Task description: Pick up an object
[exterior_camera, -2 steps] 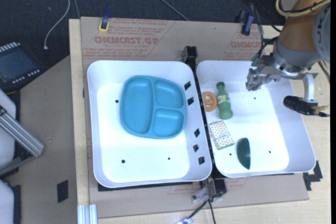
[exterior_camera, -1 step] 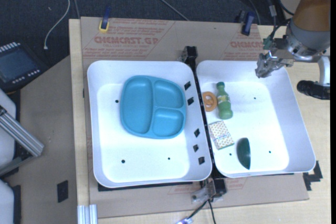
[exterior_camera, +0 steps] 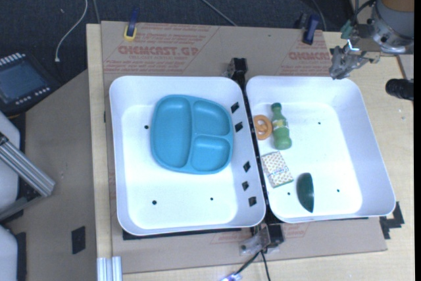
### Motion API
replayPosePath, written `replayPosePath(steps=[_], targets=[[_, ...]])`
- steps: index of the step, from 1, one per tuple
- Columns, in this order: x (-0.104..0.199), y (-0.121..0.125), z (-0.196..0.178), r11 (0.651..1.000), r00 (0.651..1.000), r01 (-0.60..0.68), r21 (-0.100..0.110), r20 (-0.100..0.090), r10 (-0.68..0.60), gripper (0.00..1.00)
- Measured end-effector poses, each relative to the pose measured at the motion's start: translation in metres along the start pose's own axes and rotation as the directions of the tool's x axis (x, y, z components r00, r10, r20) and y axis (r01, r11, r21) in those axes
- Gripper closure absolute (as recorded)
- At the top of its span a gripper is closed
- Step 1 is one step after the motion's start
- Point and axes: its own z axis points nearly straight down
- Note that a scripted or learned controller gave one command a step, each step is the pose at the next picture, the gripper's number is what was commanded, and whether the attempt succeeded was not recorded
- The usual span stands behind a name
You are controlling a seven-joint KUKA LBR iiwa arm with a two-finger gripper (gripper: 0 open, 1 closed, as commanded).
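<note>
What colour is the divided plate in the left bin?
Light blue: the divided plate shows plainly in the camera view.

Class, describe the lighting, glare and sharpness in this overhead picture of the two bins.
Camera view: even, soft light; faint shadows under the blue plate and green bottle; white bins bright but not blown out; small items slightly soft; gripper at the right bin's far corner is blurry.

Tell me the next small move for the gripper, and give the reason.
Probably swing left and forward from above the right bin's far right corner toward the green bottle. The gripper hangs over the bin's rim, away from every object; the bottle, orange ring, patterned packet and dark green piece all lie along that bin's left side.
</note>
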Motion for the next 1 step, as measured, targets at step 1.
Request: replayPosePath(steps=[1], targets=[[0.0522,-0.0003,-0.0016,1.0,1.0,0.004,0.009,-0.005,-0.004,1.0]])
